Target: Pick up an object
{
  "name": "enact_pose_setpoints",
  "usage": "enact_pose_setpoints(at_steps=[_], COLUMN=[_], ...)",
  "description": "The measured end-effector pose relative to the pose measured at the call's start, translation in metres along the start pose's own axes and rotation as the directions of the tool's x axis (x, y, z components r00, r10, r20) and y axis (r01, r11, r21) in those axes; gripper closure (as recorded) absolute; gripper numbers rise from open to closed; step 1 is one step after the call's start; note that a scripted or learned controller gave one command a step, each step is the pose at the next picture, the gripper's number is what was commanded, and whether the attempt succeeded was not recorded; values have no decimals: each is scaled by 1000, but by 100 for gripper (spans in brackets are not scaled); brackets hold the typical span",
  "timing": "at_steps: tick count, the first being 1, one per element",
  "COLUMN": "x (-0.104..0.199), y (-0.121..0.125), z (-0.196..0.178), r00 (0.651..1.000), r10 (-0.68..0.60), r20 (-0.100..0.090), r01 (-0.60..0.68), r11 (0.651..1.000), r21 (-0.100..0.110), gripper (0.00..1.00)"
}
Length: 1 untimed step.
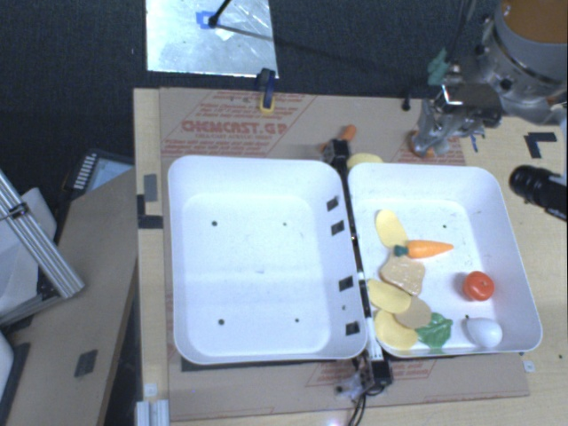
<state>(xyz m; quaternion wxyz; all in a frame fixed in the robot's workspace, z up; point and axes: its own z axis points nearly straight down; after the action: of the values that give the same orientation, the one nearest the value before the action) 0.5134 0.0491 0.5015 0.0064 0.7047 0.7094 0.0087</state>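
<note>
A bulky grey robot arm [524,51] is seen at two o'clock, banded in orange above the wrist. A metallic two-finger gripper [432,140] with teal fittings and dark cables is carried beneath.

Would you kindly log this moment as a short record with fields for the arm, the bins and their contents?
arm: gripper hangs above the bench beyond the right bin's far edge
right bin: carrot, tomato, white egg, green leaf, bread slice, several pale yellow pieces
left bin: white floor with dark dots
</note>
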Motion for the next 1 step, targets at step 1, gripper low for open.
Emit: enact_pose_setpoints(at_steps=[1], x=[17], y=[-27], z=[-26], r00=[1000], r10=[1], r20=[2], r01=[-1], r11=[1000], r21=[16], gripper=[100])
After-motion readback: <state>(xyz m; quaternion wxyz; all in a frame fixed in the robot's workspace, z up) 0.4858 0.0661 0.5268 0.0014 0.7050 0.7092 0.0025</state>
